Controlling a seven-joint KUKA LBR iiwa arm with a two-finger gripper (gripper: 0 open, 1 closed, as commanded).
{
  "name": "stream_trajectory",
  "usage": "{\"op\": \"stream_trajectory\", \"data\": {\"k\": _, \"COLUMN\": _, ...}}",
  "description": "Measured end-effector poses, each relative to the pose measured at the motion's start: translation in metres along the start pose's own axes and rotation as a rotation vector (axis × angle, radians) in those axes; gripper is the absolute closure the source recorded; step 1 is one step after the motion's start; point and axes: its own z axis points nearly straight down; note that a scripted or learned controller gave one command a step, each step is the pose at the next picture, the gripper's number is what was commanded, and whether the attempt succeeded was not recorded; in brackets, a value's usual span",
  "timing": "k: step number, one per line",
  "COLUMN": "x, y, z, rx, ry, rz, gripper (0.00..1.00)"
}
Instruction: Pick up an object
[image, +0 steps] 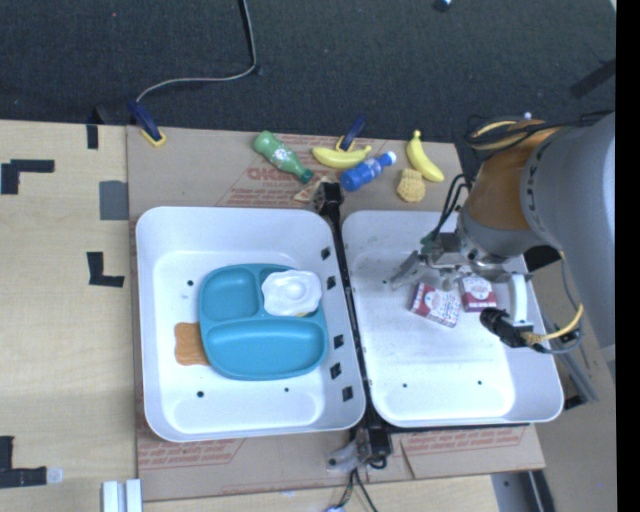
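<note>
1. The fingers of the gripper (425, 272) sit low in the right bin (400, 390), right of centre in the frame; the wrist hides them from above, so I cannot tell whether they are spread or pressed together, and nothing can be seen between them.
2. The likeliest thing to pick is the red and white packet (438, 305), lying flat on the right bin's floor just below the gripper. It seems to touch the tool or lie just beside it.
3. The arm (520, 195) reaches in from the right edge and bends down over the bin, which suits a top-down grasp on something flat.
4. The left bin (165, 240) holds a blue divided plate (262, 335) with a white lump (291, 292) in its upper right section and an orange-brown piece (187, 343) tucked at its left edge.
5. Toy bananas (342, 155), a green bottle (282, 156) and a blue bottle (364, 171) lie on the cardboard above the bins, well apart from the gripper.
</note>
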Motion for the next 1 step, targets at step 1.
{"op": "stream_trajectory", "data": {"k": 1, "x": 0.0039, "y": -0.0219, "z": 0.0138, "rx": 0.01, "ry": 0.006, "rz": 0.0, "gripper": 0.0}}
